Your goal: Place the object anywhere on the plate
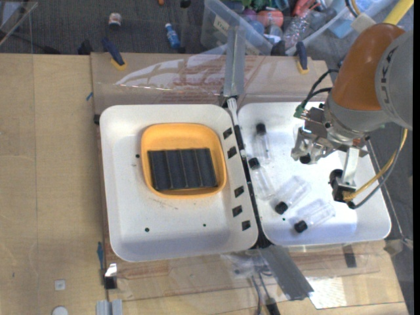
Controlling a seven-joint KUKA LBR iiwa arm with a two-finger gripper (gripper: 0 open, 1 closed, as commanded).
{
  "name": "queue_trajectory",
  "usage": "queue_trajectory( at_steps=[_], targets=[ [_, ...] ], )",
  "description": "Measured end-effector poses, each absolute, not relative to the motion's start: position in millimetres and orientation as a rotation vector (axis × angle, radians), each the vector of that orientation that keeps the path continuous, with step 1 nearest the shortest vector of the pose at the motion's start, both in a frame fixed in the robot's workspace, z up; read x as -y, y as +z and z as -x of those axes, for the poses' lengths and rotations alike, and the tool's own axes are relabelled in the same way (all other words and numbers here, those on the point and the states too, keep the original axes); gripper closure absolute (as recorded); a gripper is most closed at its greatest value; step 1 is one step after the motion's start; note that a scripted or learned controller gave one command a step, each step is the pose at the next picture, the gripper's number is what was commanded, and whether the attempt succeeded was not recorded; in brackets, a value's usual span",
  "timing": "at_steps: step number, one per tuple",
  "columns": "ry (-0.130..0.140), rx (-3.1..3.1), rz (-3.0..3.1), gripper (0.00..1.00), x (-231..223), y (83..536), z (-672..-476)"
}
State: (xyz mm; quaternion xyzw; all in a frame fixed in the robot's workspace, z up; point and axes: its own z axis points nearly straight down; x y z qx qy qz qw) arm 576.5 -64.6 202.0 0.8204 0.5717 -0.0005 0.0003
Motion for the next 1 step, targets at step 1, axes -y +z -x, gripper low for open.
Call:
queue_trajectory(
  at_steps=[1],
  targets=[
    [0.001, -2.068, -2.362, 1.0, 44.4, 185.4, -649.6]
  ],
)
